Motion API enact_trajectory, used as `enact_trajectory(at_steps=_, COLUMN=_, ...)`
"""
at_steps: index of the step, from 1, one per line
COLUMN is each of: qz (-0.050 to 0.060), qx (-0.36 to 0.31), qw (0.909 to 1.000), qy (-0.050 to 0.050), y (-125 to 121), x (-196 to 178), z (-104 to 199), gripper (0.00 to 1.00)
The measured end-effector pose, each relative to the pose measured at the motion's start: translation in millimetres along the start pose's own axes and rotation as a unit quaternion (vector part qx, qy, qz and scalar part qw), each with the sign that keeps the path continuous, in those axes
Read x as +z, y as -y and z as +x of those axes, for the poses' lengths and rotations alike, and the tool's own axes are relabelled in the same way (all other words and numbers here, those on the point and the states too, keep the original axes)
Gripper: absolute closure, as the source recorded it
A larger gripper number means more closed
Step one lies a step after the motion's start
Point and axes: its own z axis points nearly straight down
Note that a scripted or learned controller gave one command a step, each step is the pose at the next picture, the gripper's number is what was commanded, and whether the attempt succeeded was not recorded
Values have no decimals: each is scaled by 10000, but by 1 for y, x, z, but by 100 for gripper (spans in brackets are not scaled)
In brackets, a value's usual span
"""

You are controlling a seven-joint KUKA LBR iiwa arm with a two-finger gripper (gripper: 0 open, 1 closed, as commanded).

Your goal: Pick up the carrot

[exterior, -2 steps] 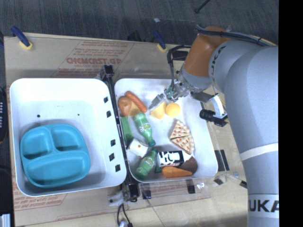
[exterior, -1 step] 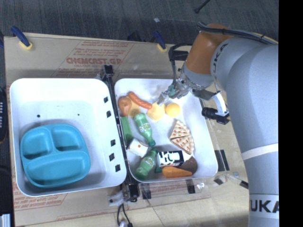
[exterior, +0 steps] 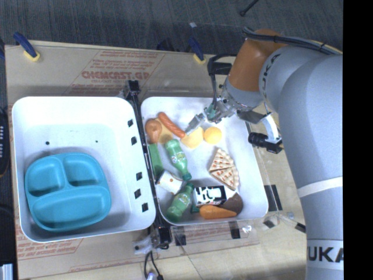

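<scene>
The carrot [exterior: 218, 212] is orange and tapered, and it lies along the front wall of the right bin [exterior: 252, 156], next to a dark brown piece [exterior: 233, 203]. My gripper [exterior: 205, 116] hangs over the back of that bin, just above a yellow lemon-like fruit [exterior: 213, 135] and a pale yellow piece [exterior: 193, 138]. It is open and holds nothing. The carrot is far from it, toward the near edge.
The right bin also holds an orange-red sausage [exterior: 171, 125], a brown round fruit [exterior: 153, 129], two green bottles [exterior: 176, 158], a waffle wedge [exterior: 224, 169], a white cup [exterior: 169, 183] and a black-and-white carton [exterior: 208, 195]. A blue divided tray [exterior: 67, 190] lies in the left bin [exterior: 70, 118].
</scene>
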Motion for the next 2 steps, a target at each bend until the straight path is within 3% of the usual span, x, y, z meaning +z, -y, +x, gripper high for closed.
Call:
enact_trajectory(at_steps=1, qz=3, qx=-23, qw=10000, qy=8, y=-1, x=-11, z=0, gripper=100)
enact_trajectory(at_steps=2, qz=-25, qx=-211, qw=9998, qy=-16, y=113, x=12, z=24, gripper=100)
